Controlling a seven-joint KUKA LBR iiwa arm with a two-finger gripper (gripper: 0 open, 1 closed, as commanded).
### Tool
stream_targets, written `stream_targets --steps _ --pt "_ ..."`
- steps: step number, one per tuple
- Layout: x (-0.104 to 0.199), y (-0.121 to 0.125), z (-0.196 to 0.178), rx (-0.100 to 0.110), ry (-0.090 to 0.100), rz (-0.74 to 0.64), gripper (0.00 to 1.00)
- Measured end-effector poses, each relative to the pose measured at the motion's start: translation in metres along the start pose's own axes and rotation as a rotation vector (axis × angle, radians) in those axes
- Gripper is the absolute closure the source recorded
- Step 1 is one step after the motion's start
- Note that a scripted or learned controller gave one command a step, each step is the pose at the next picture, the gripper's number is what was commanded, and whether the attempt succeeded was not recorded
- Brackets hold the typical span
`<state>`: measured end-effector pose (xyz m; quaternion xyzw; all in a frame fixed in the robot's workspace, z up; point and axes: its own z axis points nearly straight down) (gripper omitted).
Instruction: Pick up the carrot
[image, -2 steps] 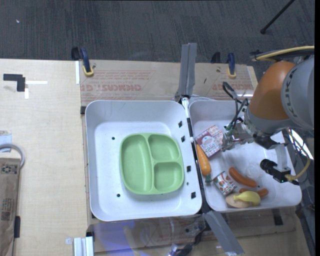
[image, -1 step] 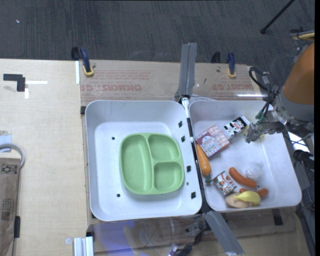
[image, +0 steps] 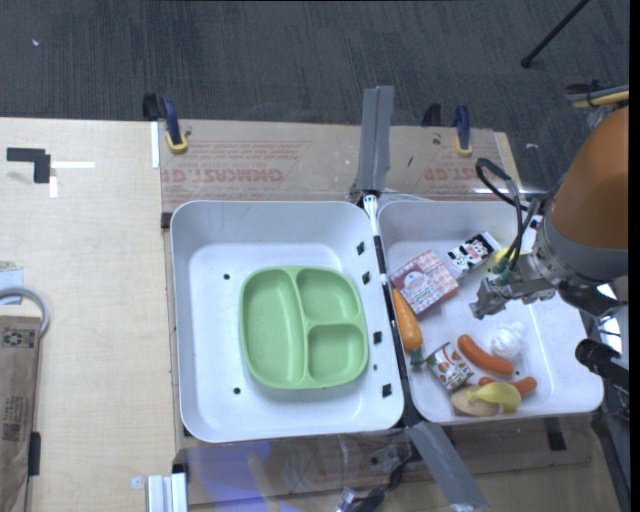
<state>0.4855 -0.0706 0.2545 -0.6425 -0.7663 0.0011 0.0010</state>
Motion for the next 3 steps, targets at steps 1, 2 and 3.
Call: stream_targets --steps 1,2,3 --pt "-0.082 -0.022 -0.099 -0.003 -0.003 -0.217 1.0" --pt "-0.103 -0.001 0.015 -0.002 -0.001 -0.566 1.0" --pt "-0.143 -0.032 0.006 -0.005 -0.005 -1.071 1.0"
